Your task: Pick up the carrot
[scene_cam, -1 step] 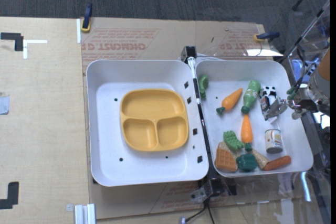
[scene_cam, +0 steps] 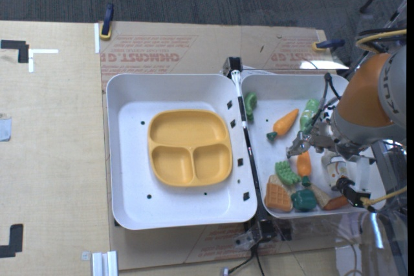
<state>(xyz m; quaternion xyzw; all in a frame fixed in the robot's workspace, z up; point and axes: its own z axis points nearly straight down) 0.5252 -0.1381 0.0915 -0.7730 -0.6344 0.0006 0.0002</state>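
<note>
Cardboard-topped bench, two white bins: the carrot [scene_cam: 285, 122] lies in the right bin [scene_cam: 259, 132], long axis running from two to eight o'clock. It sits at ten o'clock from the gripper [scene_cam: 301, 147], whose grip state I cannot tell.

Two white bins: the left bin [scene_cam: 123, 158] holds one yellow divided plate [scene_cam: 191, 147]; the right bin [scene_cam: 259, 139] holds one carrot [scene_cam: 284, 122] among several other toy foods.
</note>
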